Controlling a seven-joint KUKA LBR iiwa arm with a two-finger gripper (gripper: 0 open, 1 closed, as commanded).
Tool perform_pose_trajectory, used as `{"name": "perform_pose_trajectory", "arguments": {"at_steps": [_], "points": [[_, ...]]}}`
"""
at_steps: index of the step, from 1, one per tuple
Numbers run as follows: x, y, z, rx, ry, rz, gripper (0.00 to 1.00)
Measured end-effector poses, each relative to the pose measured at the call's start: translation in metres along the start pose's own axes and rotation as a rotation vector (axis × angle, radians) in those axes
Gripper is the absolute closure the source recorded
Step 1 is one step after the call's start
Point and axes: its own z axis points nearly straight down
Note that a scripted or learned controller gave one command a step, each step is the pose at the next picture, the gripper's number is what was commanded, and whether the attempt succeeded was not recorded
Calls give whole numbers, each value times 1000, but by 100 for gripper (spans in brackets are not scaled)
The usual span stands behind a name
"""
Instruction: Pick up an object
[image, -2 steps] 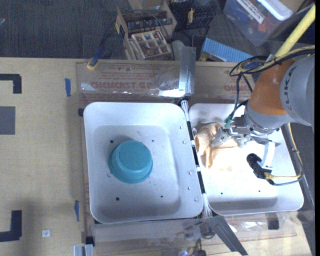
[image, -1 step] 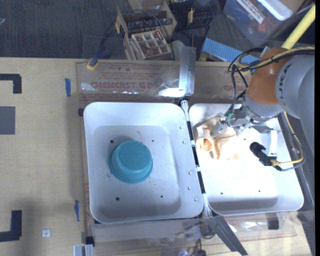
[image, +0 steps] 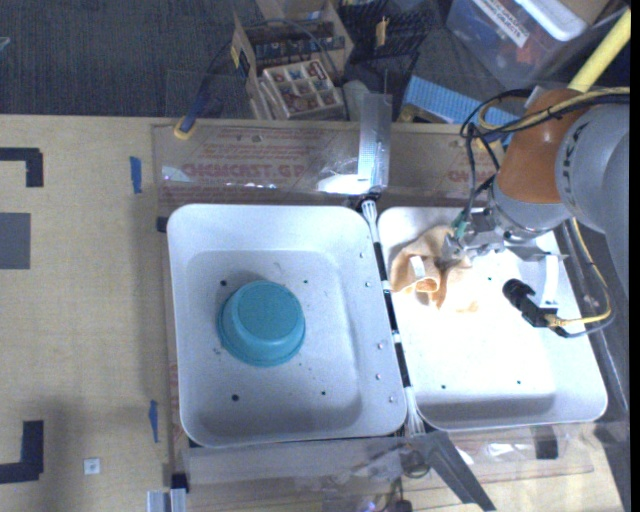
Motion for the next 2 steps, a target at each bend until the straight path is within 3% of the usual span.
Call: {"name": "perform_pose_trajectory", "arguments": {"at_steps": [1, 2], "points": [[36, 26, -132, 14, 6, -91, 100], [3, 9, -100, 12, 11, -553, 100]]}}
